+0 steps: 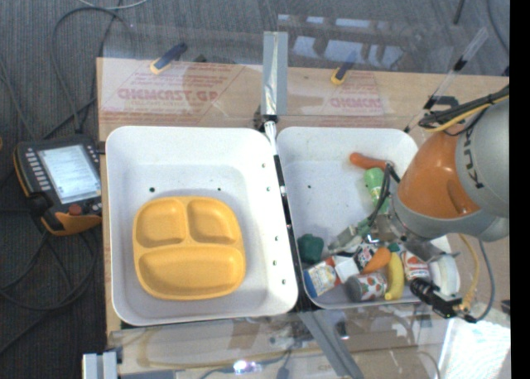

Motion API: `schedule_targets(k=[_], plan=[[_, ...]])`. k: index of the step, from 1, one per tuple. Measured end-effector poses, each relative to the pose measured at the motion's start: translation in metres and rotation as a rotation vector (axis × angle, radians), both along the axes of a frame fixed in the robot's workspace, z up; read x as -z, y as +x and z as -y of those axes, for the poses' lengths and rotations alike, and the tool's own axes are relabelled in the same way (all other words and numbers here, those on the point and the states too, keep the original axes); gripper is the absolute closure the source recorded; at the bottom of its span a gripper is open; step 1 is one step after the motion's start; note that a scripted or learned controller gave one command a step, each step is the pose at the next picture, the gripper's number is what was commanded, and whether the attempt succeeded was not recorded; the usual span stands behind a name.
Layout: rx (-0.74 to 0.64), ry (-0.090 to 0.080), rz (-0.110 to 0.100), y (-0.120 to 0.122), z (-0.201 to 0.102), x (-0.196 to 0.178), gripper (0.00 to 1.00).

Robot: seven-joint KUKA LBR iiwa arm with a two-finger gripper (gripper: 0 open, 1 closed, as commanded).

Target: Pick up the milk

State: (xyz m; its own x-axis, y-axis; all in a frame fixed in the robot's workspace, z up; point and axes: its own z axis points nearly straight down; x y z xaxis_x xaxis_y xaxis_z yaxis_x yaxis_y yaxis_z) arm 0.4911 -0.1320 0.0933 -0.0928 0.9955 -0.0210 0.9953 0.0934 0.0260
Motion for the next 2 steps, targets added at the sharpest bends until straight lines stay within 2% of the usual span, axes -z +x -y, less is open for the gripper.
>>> schedule_targets(k=[1,2], plan=[[-0.002,0.006,-0.003,0.001,-0.004,-0.006,1.0],[-0.122,0.018,-0.036,-0.008,-0.054,-0.087,1.0]])
